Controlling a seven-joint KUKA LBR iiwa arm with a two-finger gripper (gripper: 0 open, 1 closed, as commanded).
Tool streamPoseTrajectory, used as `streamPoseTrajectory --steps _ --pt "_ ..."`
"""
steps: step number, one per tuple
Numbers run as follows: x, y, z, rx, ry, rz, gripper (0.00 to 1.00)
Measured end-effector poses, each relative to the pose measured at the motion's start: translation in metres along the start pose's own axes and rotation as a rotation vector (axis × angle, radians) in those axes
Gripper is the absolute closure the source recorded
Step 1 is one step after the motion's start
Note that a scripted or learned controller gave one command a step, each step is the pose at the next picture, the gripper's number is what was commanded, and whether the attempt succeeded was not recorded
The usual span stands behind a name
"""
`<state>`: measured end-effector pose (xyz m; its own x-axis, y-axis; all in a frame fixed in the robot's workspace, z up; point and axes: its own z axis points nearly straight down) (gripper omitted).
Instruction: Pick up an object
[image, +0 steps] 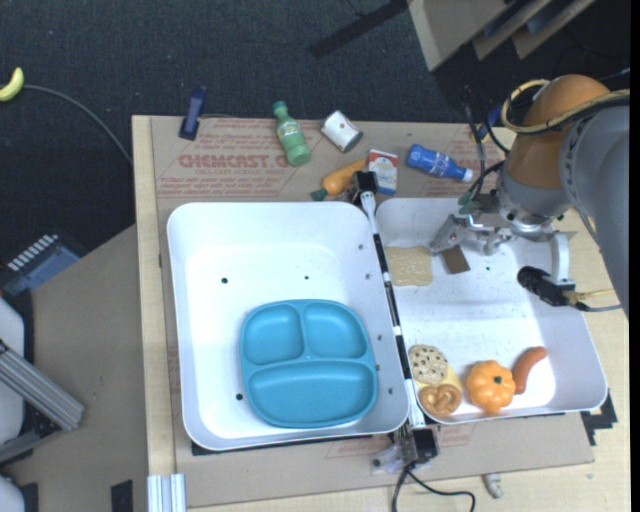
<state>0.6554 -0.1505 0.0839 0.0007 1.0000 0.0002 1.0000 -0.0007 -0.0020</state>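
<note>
Bread slice (408, 266): tan, roughly square, lying flat on the floor of the right bin (560, 340), at its far-left corner and right up against the divider between the bins. It has no clear long axis and its edges run about parallel to the bin walls. It is the item closest to the gripper (452, 248), which sits just to its right and low over the bin floor. A small dark brown patch shows at the tip; can't tell if that is part of the tool or something else. How far the tool is open can't be made out from this angle, and nothing is visibly held.

The other right-bin items are bunched along the near edge, well apart from the bread:
- Speckled cookie (427, 362), round, flat, against the divider.
- Pretzel-like brown piece (440, 399), just below the cookie and touching it.
- Small orange pumpkin (490, 386) with a green stem, upright, just right of the pretzel.
- Red-orange sausage (528, 368), slightly curved, long axis diagonal from lower left to upper right, its lower end beside the pumpkin.

The left bin (200, 300) holds a blue three-compartment plate (308, 362), flat, toward the near side; nothing lies in the compartments.

On the bench beyond the bins: a green bottle (291, 133) on its side, a white can (341, 130), a blue bottle (438, 162) on its side, a small carton (382, 170) and a dark blue marker (191, 113).

The arm (560, 150) comes in from the upper right, its orange band above the wrist.
</note>
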Motion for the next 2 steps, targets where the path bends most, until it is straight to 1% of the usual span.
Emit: streamPoseTrajectory --steps 1,2 --pt "0.0 0.001 -0.012 -0.005 -0.001 -0.001 1.0" --pt "0.072 -0.055 -0.101 -0.003 0.001 -0.002 1.0"
